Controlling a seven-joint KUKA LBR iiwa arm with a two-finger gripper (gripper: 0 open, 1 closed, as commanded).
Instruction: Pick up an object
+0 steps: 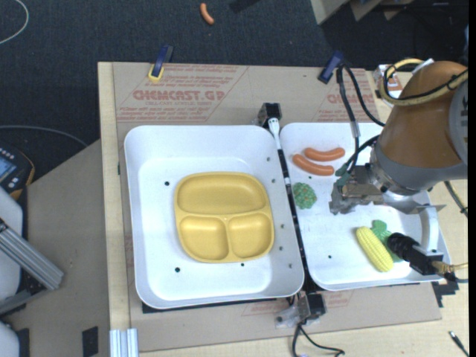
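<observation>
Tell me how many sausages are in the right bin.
2. One sausage lies near the right bin's far edge; the other sausage lies just in front of it. The arm may hide more.

A single fixed camera looks down on the counter [223,88] from above at a slant, set far enough back to take in both white bins whole. The left bin [149,222] and the right bin [327,270] lie side by side across the middle of the view. The counter's far edge sits toward the top, with dark floor [89,21] beyond it; its near edge runs along the bottom. The arm [420,125] enters from the right side.
</observation>
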